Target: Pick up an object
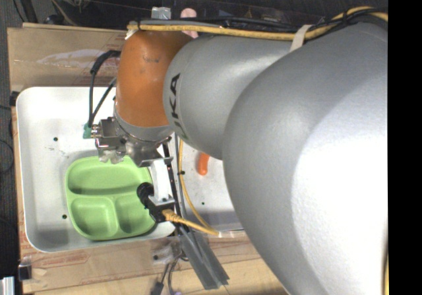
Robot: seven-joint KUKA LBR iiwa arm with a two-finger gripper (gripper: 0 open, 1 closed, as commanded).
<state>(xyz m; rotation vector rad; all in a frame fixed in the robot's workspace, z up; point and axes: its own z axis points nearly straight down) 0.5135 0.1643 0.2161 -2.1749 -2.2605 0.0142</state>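
Lime-green divided plastic tray (105, 204), three compartments, lying flat and open side up, directly below the gripper (113, 154), small orange object (203, 164), partly hidden, off to the gripper's right

Viewpoint: the camera is sitting above the bench (59, 49) and looking down at a slant.
Facing: it is taking in the left bin (33, 155) at the left of the frame, with the floor running along the top edge.
Nearness: the arm (283, 142) is passing close under the lens, covering the centre and right of the frame.
Coverage: one view is looking at the scene.
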